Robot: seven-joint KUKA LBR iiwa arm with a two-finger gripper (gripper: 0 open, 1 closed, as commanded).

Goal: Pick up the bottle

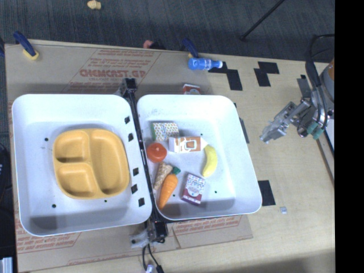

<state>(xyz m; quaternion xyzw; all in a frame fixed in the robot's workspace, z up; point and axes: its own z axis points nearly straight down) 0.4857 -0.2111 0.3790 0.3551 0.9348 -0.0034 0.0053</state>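
A small blue bottle (201, 64) lies on its side on the bench, just behind the far edge of the right bin (242, 152) and outside both bins. My gripper (269, 133) hangs over the bare bench to the right of the right bin, well to the right of the bottle and nearer the front. Nothing is visible in the gripper.
The right bin holds a green patterned box (165, 130), a white and orange carton (188, 144), a tomato (157, 151), a banana (210, 161), a carrot (166, 190) and a red box (194, 188). In the left bin (28, 152) sits a yellow divided plate (91, 162). Blue clamps (25, 45) grip the far edge.
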